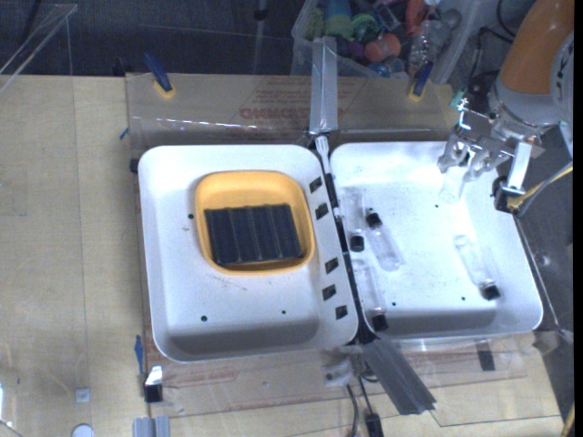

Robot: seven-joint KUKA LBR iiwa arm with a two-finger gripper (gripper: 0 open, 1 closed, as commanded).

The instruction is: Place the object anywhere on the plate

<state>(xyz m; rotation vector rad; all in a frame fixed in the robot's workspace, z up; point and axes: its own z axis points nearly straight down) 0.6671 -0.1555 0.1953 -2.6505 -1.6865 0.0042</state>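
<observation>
Plate (208, 195) at nine o'clock bears a dark ridged block (253, 234), while the gripper (474, 159) at two o'clock hangs narrow, holding nothing.

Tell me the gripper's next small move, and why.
Probably lower toward the clear object in the right bin. The gripper hangs over that bin's far side, and the yellow plate in the left bin carries just a dark ridged block.
</observation>
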